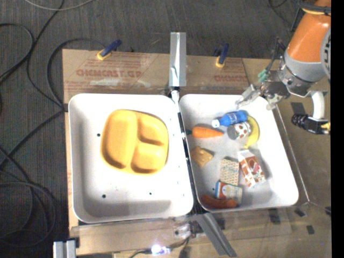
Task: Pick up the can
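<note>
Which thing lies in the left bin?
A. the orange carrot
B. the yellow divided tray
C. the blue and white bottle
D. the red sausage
B: the yellow divided tray sits alone in the left bin, while the carrot, the bottle and the sausage all lie in the right bin.

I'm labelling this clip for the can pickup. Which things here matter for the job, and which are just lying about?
For the job:
can, lying in the right bin
gripper, over that bin's far edge

Just lying about:
blue bottle
carrot
banana
sausage
small cartons
yellow tray in the left bin
</note>
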